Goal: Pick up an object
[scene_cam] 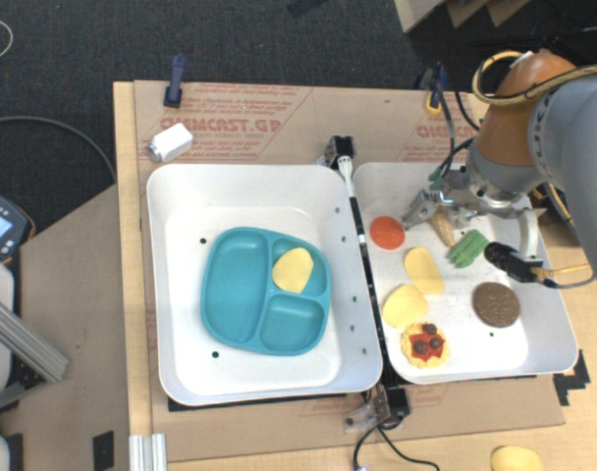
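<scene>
Objects scattered across the right bin (544, 356): orange-red disc (386, 232) at about ten o'clock, green piece (467, 248) near centre, tan piece (442, 229) just beside it at nine o'clock, two yellow pieces (422, 270) (405, 305) lower left, small pizza (425, 343) at seven o'clock, brown cookie (496, 303) at four o'clock. Gripper (462, 212) low over the bin's upper middle (fingers hard to make out, so released or clenched cannot be told). Left bin (171, 263) with teal divided tray (240, 287), yellow piece (293, 270) in its two o'clock compartment.
</scene>
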`<state>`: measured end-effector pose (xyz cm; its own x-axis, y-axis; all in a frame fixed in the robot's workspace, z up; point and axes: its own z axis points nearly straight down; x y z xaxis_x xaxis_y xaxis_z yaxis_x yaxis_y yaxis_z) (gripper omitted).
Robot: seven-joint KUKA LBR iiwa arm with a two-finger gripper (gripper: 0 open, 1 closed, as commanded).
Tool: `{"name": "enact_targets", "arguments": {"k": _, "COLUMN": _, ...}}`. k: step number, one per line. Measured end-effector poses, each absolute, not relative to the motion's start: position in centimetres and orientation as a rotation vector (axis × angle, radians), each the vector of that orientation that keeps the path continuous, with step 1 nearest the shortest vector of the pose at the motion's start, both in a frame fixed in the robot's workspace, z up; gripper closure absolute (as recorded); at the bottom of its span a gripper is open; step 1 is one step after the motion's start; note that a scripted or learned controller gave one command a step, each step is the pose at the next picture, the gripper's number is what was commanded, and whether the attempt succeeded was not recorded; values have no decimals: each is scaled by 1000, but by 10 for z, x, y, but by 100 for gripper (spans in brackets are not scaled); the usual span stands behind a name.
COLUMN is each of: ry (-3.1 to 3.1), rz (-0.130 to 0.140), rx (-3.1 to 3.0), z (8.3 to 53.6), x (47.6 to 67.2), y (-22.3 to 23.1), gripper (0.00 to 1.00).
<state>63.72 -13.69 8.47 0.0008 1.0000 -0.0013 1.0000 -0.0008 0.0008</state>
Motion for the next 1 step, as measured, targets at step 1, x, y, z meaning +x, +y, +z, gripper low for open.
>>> {"name": "enact_targets", "arguments": {"k": 1, "ry": 2219, "rz": 2, "rx": 2217, "z": 96, "x": 638, "y": -137, "gripper": 100}}
